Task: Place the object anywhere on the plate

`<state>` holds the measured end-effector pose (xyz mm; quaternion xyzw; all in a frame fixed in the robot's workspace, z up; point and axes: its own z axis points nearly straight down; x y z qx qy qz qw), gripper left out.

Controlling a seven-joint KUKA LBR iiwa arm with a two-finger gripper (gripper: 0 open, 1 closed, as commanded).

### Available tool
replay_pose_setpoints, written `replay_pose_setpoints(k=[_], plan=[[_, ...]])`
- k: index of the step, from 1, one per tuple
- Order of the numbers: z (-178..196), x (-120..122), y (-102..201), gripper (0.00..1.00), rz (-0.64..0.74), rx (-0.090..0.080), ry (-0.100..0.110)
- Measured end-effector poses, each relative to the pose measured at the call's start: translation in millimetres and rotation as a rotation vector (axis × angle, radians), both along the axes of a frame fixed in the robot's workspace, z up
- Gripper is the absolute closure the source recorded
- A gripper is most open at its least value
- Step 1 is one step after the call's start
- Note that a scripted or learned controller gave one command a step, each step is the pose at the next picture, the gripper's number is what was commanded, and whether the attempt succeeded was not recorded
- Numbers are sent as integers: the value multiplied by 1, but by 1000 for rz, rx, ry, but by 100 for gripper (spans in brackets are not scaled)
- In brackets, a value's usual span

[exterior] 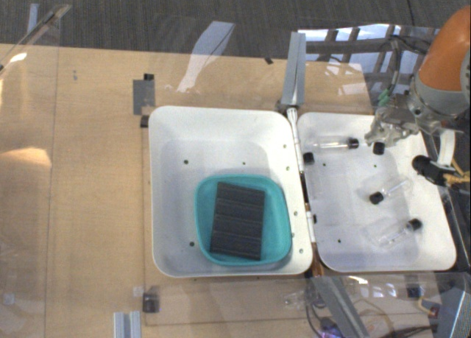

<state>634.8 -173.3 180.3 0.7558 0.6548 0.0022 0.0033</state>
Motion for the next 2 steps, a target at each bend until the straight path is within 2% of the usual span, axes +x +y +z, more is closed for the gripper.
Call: replay_pose_setpoints(k=[1, 2], plan=[[-68, -73, 58, 100, 99, 2, 5], [6, -62, 141, 100, 83, 2, -1]])
